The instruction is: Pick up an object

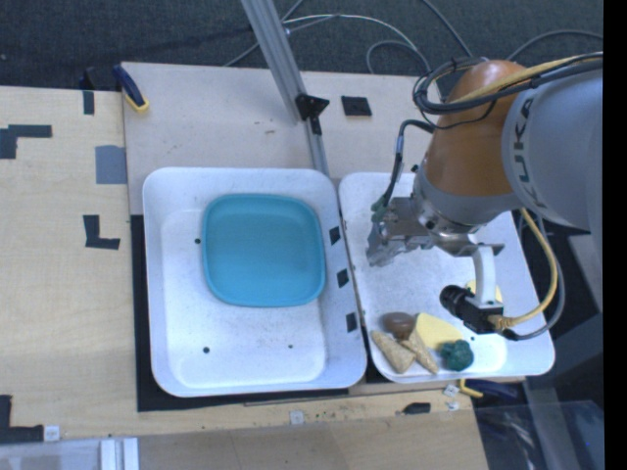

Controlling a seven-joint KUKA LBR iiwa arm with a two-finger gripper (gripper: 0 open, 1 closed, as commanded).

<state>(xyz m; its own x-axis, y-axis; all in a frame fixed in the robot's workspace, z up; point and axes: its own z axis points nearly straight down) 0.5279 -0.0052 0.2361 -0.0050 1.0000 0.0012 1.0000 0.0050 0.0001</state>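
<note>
Hanging over the right bin (362,262), the gripper (384,245) is seen near that bin's left wall, about midway along it, with bare white floor below. Nothing is seen between its fingers; how far apart they stand cannot be told, since the wrist hides much of them and the picture is blurred. The things to be picked are gathered in the near corner of the right bin: a brown lump (397,322), a yellow wedge (437,330), a green ball (456,355) and two tan sticks (404,352). All of them lie nearer the camera than the gripper and slightly toward the arm's side. The brown lump is judged the closest to the gripper, almost straight toward the bin's near edge from it. The tan sticks are laid with their long axes slanting from the bin's left wall toward its near edge, and they touch or nearly touch the wedge. In the left bin (157,262) a blue plate (263,249) is set, well apart from the gripper across the shared wall. A short move toward the right bin's near edge is judged to be what the pick calls for.
</note>
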